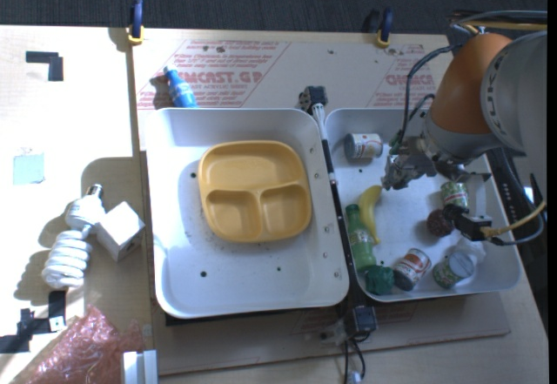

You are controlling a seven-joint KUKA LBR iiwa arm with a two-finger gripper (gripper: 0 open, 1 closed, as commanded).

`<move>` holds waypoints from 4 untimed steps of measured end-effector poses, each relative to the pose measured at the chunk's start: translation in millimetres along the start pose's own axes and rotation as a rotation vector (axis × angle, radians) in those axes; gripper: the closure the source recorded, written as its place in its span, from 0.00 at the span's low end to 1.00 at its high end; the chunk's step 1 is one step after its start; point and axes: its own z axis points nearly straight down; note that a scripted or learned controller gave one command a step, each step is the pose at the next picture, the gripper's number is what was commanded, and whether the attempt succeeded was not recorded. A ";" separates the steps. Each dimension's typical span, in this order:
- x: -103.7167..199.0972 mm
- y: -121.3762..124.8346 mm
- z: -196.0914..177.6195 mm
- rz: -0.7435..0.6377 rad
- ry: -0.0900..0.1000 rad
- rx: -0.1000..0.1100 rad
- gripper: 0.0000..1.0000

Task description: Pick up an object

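The jaws [399, 175] hang low over the middle of the right bin [500, 285], at the end of the grey arm [513, 86] with its orange band [461, 82]; whether they are parted or closed cannot be told from this slant, and nothing shows between them.

Just below and to the left of them lies a yellow banana [370, 208], its lower end touching a green bottle [363, 245] that runs along the bin's left wall down to the front left corner. Up toward the bin's back left corner a small silver can [363, 146] lies on its side. To the right of the jaws a green-labelled can [454, 196] stands near the right wall, with a dark brown round thing [439, 224] just beneath it. Along the front edge sit a red-and-white can [412, 267] and, near it, a silver-lidded can [455, 267].

The left bin [252, 291] carries a yellow divided plate [256, 189] near its centre. Behind that bin, on the surface [70, 138], lies a blue item [180, 88]. Off the left bin's left side rest a spiral light bulb [71, 247] and a white box [120, 228] touching it, and a pink crumpled wrapper [78, 349] lies at the front left corner.
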 end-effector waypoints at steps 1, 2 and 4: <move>-45.5 36.3 13.6 -0.001 -0.001 -0.002 0.00; -92.3 59.1 -43.0 -0.002 -0.001 -0.002 0.00; -86.3 64.7 16.0 -0.002 -0.001 -0.003 0.00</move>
